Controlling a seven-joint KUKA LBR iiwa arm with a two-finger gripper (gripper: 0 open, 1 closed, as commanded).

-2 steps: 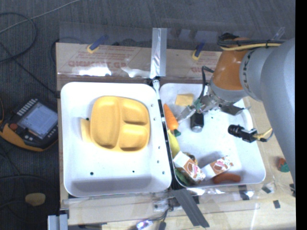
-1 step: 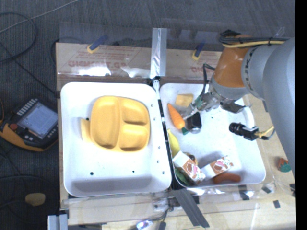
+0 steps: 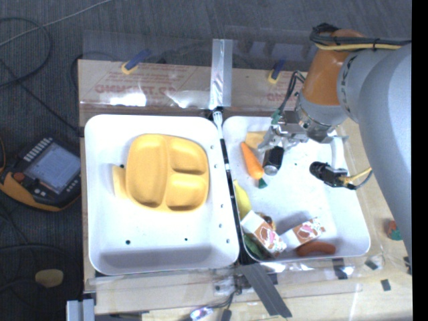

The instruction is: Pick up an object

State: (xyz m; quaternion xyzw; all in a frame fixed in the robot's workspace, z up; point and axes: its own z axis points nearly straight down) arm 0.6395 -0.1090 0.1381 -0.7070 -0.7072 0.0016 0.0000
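In the right bin (image 3: pixel 348 212) an orange carrot (image 3: pixel 251 159) lies at a slant near the left wall, its green end toward the front. A pale yellow wedge (image 3: pixel 254 140) sits just behind it. My gripper (image 3: pixel 271 159) hangs low over the bin's back left part, immediately right of the carrot. I see nothing held in it. Along the front lie two small printed cartons (image 3: pixel 263 233) (image 3: pixel 307 231), a brown sausage (image 3: pixel 315 249) and a yellow banana-like piece (image 3: pixel 241 196).
The left bin (image 3: pixel 100 233) holds a yellow divided plate (image 3: pixel 167 171) with a thin yellow slab (image 3: pixel 118 179) at its left side. A black fitting with a cable (image 3: pixel 328 172) hangs off the arm over the right bin. The grey arm (image 3: pixel 381 99) covers the bin's right back corner.
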